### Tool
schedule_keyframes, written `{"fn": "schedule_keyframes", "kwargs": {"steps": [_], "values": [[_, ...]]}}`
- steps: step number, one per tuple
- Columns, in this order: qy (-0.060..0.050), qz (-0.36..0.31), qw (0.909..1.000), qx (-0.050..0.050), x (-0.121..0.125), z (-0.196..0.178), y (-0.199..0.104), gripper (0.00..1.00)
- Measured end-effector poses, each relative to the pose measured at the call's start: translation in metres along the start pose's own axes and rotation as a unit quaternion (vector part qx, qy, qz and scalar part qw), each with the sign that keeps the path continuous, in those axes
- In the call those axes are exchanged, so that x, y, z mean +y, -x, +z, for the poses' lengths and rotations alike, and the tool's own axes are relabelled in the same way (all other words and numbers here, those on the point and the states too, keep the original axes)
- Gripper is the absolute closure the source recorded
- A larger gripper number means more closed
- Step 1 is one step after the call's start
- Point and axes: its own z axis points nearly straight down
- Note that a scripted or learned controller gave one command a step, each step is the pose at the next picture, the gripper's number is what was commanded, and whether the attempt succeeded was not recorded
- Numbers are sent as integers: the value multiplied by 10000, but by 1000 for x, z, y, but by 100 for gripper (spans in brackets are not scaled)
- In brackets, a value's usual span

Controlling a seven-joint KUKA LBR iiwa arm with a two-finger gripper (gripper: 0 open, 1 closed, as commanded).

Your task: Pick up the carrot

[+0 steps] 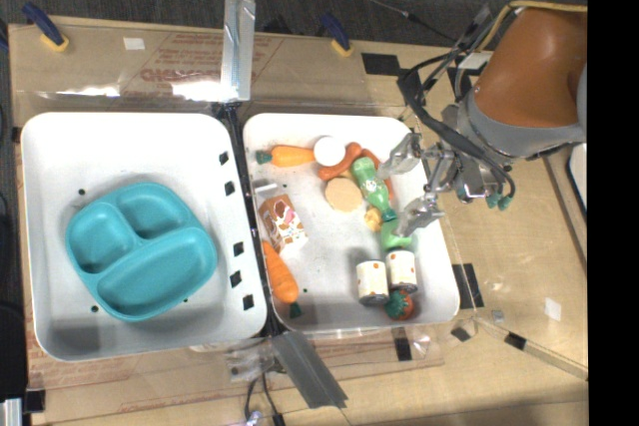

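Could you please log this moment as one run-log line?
gripper: open, over right bin edge | carrot: lying in bin, ungrasped

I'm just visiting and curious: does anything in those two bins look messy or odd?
Nothing looks spilled or broken. The right bin is a loose jumble of toy food: one carrot near its top edge, another along its left wall, a green bottle lying down. The left bin holds a teal tray, slightly askew.
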Motion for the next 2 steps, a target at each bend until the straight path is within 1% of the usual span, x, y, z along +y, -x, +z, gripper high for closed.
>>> {"fn": "schedule_keyframes", "kwargs": {"steps": [1,2], "values": [[25,-640,9979,39,-34,101,27,0],[-19,-646,9979,-51,-35,171,39,0]]}}
